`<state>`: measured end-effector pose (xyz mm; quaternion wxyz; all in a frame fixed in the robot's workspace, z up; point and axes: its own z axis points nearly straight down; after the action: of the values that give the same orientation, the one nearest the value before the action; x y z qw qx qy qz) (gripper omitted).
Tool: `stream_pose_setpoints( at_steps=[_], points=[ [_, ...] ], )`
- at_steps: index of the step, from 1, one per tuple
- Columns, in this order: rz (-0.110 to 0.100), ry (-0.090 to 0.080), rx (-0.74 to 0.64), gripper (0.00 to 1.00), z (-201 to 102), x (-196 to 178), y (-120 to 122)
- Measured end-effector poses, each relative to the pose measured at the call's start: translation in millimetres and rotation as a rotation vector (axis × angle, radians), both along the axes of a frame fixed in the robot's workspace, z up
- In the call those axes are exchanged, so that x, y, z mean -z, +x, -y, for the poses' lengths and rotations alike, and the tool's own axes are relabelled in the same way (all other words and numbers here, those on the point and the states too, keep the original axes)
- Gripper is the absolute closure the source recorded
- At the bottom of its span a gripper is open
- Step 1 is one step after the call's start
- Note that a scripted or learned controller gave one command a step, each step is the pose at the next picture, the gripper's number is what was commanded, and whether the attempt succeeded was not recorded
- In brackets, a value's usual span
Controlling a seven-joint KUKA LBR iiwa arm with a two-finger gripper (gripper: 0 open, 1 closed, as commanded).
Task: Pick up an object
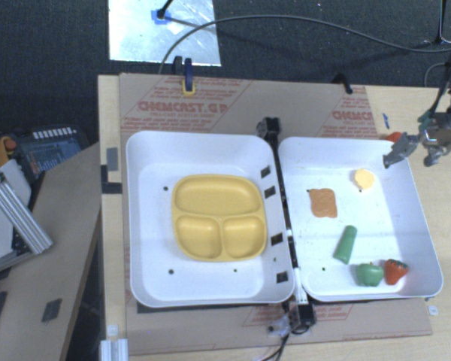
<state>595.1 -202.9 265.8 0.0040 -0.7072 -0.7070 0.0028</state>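
Camera view: the end effector (pixel 407 150), whose grip state cannot be told, is seen at the right bin's (pixel 413 224) upper right rim, while the pickable items, among them a green cylinder (pixel 346 244), are left ungrasped inside.

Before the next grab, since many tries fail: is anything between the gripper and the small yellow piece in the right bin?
Nothing visible: the gripper hangs at the right bin's far right corner, the small yellow piece lying apart from the other items.
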Motion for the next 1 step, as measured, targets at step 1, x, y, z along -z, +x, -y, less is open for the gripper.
stream_pose_setpoints(
  at_steps=[1],
  points=[
    [0.012, -0.003, -0.003, 0.00, -0.9, -7.2, 2.2]
  ],
)
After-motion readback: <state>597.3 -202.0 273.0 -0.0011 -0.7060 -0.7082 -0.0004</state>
